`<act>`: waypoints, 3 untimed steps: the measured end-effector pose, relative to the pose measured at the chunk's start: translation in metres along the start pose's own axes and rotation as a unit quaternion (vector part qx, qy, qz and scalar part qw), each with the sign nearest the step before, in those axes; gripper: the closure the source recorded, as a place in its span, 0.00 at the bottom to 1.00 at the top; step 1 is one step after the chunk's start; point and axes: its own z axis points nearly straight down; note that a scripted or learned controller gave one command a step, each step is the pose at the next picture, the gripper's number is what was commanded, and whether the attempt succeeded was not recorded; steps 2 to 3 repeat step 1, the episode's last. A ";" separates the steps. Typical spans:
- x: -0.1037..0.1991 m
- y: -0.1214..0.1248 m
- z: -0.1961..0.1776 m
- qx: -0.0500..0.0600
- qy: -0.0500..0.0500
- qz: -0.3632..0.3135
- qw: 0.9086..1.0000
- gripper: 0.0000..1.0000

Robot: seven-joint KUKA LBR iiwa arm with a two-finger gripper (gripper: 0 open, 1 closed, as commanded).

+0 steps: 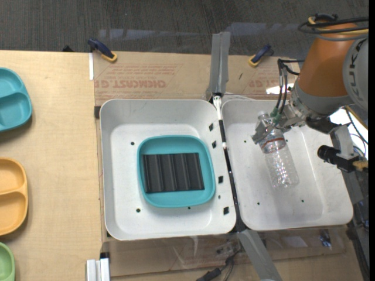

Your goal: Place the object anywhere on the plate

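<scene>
A clear plastic bottle [280,164] lies on its side in the right bin [319,201], cap end pointing to the back left. My gripper [265,129] is down at the bottle's cap end, touching or just above its neck. The wrist hides how it meets the bottle. The teal plate [176,143], squarish with a dark ridged centre, sits in the middle of the left bin [120,157], well apart from the gripper and bottle.
A raised divider [222,151] separates the two bins. On the bench to the left lie a teal divided tray [13,107], an orange tray [12,198] and a green edge [3,263]. Two clamps [103,50] [260,55] hold cardboard behind the bins.
</scene>
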 end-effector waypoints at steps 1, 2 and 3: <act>0.000 0.000 0.000 0.000 0.000 0.000 1.000 0.00; 0.000 0.000 0.000 0.000 0.000 0.000 1.000 0.00; 0.000 0.000 0.000 0.000 0.000 0.000 1.000 0.00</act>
